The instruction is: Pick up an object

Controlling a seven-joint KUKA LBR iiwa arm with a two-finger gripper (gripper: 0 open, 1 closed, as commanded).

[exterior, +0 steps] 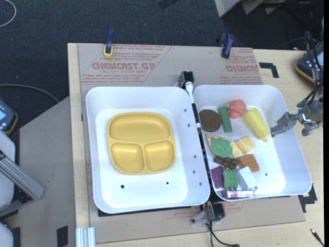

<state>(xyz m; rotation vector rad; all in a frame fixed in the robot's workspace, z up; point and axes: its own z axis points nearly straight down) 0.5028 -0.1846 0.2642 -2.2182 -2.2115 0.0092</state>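
- At the right edge of the frame, the grey two-finger gripper (pixel 289 122) hangs over the right rim of the right shallow white bin (pixel 291 163); can't tell whether it's apart or together, nothing visible in it.
- Task looks not started: no object lifted, all candidates lie in the right bin, centre-right of the frame.
- Nearest candidate: yellow corn-shaped toy (pixel 256 123), just left of the gripper. Further left: pink round toy (pixel 237 107), green stick-shaped piece (pixel 224 119), brown disc (pixel 209 120).
- Lower in that bin is a cluster of small mixed pieces, green, yellow, orange, purple, touching each other; harder pick, my guess.
- Left white bin (pixel 97 138) holds a yellow three-compartment plastic tray (pixel 140 142), centre-left.
- Left to do: descend, close on one item, lift.
- Writing: brown board (pixel 169 60) under the bins reads "CHEMCAST GP" in red, upper centre; repeated partially upper right.
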